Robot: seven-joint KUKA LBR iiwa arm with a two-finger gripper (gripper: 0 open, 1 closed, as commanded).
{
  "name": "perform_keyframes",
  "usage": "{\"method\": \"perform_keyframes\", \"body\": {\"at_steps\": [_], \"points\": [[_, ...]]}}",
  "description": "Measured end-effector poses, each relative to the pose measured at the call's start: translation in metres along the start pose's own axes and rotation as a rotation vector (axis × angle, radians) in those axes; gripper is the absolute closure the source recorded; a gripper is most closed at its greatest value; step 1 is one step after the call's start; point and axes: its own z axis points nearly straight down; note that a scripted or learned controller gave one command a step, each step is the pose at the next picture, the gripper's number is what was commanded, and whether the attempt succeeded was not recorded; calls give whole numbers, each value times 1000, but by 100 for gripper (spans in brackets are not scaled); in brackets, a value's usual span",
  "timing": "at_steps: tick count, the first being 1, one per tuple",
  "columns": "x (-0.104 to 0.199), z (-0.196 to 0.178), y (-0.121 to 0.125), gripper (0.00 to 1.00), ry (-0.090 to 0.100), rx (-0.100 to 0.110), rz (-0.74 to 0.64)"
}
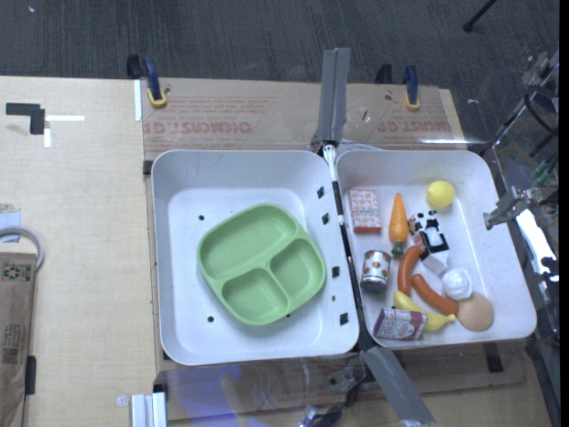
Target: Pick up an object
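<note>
The right white bin [498,238] holds a heap of small toy foods. A pink and white box [365,210] lies at its upper left, an orange carrot [397,217] beside it and a yellow ball [440,193] further right. A black and white toy [430,229] sits in the middle. Lower down are a small can [376,269], two orange-red sausages [433,294], a white round piece [456,283], a tan egg [476,312], a yellow banana [436,320] and a pink packet [399,324].
The left white bin [178,238] carries a green divided plate [261,263]. A grey divider post [334,96] rises between the bins. Metal framework [520,210] juts over the right bin's right rim. Two clamps [156,92] hold cardboard behind the bins.
</note>
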Motion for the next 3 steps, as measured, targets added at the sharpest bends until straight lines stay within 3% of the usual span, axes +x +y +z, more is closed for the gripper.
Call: {"method": "perform_keyframes", "body": {"at_steps": [1,2,3], "points": [[17,73,27,0,1,0,-159],[60,160,60,0,1,1,-2],[59,151,60,100,1,2,1]]}}
